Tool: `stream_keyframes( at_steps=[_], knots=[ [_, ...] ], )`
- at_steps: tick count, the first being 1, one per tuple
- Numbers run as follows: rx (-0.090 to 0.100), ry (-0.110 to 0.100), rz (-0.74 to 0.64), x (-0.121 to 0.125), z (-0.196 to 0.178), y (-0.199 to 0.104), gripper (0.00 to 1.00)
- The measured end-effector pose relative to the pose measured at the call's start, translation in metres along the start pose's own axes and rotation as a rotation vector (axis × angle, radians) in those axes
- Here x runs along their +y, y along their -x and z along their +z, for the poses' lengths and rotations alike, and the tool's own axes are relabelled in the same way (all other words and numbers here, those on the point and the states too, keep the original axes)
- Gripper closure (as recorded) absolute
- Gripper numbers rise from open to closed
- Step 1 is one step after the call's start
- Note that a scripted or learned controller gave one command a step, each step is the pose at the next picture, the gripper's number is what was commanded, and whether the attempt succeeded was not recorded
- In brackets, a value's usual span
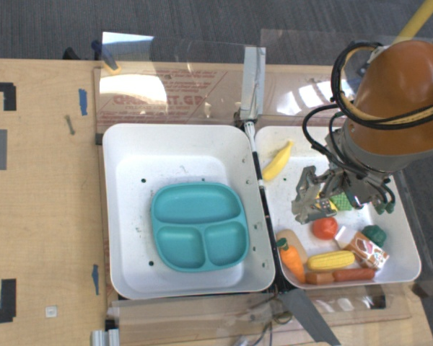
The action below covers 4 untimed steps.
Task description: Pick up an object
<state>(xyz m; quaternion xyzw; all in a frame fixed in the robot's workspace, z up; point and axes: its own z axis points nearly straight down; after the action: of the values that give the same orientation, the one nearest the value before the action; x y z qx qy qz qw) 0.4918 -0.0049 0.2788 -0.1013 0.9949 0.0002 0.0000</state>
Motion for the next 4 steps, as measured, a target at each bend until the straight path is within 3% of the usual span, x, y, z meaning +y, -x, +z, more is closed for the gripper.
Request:
stream_keyframes(
  at_steps=[1,2,3,4],
  knots=[
    [-0.007,0.0,0.001,0.0,-0.011,0.003,1.0],
    [-0.004,0.001,-0.015,0.0,0.007,0.111,1.0],
    [0.006,0.003,-0.04,0.01,0.098,0.054,1.0],
    [-0.005,-0.002,-0.333,-0.1,0.065,-0.002,1.0]
  ],
)
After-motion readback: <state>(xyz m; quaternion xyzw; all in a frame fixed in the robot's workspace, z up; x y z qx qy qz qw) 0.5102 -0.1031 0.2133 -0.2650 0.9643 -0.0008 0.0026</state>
